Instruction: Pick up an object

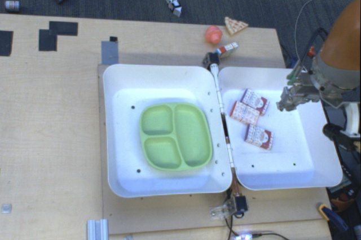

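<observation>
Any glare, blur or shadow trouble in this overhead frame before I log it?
Camera view: light is even and soft; the white bins are bright but keep their edges, with faint shadow along the inner walls. The green tray is sharp enough to show its three compartments. The print on the three small packets is too soft to read. The gripper looks dark and slightly blurred.
</observation>
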Motion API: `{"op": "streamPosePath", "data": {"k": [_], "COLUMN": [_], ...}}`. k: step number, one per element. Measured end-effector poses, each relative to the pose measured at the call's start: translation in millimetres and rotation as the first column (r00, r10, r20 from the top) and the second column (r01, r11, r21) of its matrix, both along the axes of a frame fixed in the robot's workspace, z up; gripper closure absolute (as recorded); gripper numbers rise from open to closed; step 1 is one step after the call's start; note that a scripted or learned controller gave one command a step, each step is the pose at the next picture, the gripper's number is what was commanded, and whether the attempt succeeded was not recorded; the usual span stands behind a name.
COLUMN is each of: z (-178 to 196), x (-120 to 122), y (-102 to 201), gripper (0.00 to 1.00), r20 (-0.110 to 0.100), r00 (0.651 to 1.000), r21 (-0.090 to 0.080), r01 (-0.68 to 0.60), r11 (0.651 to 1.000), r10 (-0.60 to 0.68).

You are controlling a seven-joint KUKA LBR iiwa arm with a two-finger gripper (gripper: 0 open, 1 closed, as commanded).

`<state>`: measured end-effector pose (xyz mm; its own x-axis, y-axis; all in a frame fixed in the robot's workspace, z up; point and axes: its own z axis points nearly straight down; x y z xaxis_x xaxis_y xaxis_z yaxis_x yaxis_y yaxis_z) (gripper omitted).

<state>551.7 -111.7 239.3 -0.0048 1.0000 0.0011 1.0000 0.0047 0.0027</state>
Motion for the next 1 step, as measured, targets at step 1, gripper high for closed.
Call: {"op": "streamPosePath", "data": {"k": [1], "z": [-10.8], "x": [110.0], "y": [-44.3], "gripper": [1.00], "r20": [0.001], "r00": [1.000], "r21": [-0.002], "r01": [-0.001], "r11": [1.000], "r10": [0.001]}}
